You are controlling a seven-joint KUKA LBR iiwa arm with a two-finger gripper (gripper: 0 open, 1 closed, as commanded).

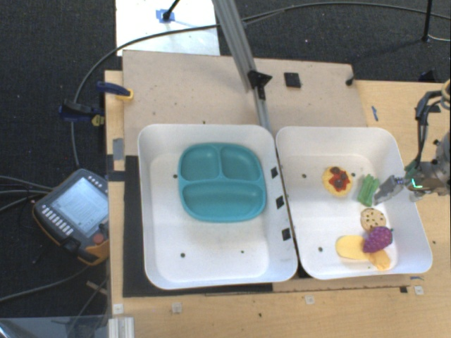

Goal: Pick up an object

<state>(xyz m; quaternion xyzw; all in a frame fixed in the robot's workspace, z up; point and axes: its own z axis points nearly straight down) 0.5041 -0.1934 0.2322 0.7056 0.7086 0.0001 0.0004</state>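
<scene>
The bench (211, 90) carries two shallow white bins side by side. The left bin (162, 259) holds a teal divided plate (222, 183), which sits in the upper half of that bin, toward 12 o'clock from the bin's centre. The right bin (317, 252) holds the candidate objects, all gathered toward its 3 to 5 o'clock region. From largest to smallest: a yellow banana-like piece (352, 248) lies at about 5 o'clock; a purple grape cluster (378, 239) rests against its right end, touching it; a round pizza-like piece with red topping (337, 180) lies at about 1 o'clock from the bin's centre; a green leafy piece (368, 189) lies just beside the pizza piece, on its 3 o'clock side; a small speckled cookie (373, 219) sits between the green piece and the grapes, touching or nearly touching the grapes. Outside the bins, a handheld control pendant (74, 213) rests at 9 o'clock of the bench. The gripper (389, 186) enters at the right bin's 3 o'clock wall and points toward the green piece, just beside it. The view is too small and blurred to show how far the claw is spread, so its state cannot be told, and no object appears between its fingers. Judged from this layout, the pick is not yet done: every object lies on the bin floor. The approach appears complete or nearly so; closing, gripping and lifting remain.
</scene>
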